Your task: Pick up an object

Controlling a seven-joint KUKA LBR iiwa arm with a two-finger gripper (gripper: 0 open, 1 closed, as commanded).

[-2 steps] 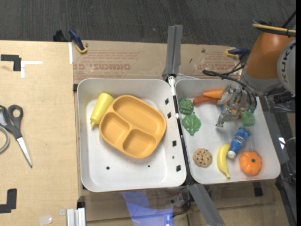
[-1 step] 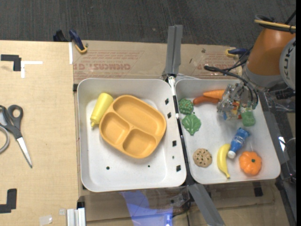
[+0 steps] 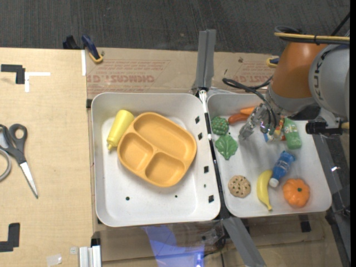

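My gripper hangs over the upper middle of the right bin, its fingers spread open with bare bin floor between them. An orange carrot lies just left of its fingers. A green packet sits to its right. A green broccoli piece and a green leafy toy lie to its left. Nearer the front are a blue bottle, a banana, a cookie and an orange pumpkin.
The left bin holds a yellow divided plate and a yellow bottle leaning at its left. Scissors lie on the wooden bench at far left. A grey divider bar stands between the bins at the back.
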